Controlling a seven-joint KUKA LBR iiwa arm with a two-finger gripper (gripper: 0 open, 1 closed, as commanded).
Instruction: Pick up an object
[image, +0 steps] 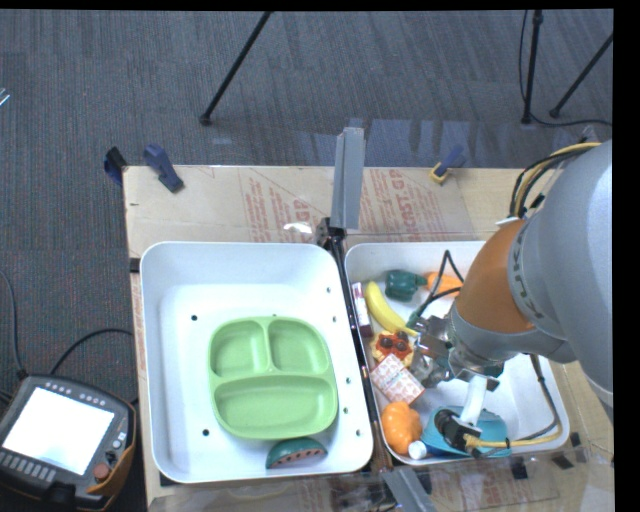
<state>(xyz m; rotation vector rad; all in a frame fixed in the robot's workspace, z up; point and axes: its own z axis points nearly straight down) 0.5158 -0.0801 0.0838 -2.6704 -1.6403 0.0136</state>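
Observation:
My gripper (426, 352) hangs low in the right bin (552, 400), under the orange-banded wrist. It is just right of a red and orange toy (392, 346) and above a red-checkered packet (395, 380). A yellow banana (382, 308) lies up-left of it. An orange fruit (402, 424) sits near the bin's front wall. A dark green piece (402, 284) and a small orange piece (441, 283) lie at the far end. The arm hides the bin's right half.
The left bin (175, 330) holds a green divided plate (272, 378) and a watermelon slice (297, 453) at its front wall. A blue item (440, 441) and a small white piece (417, 451) lie at the right bin's front. A tablet (60, 430) lies on the floor at lower left.

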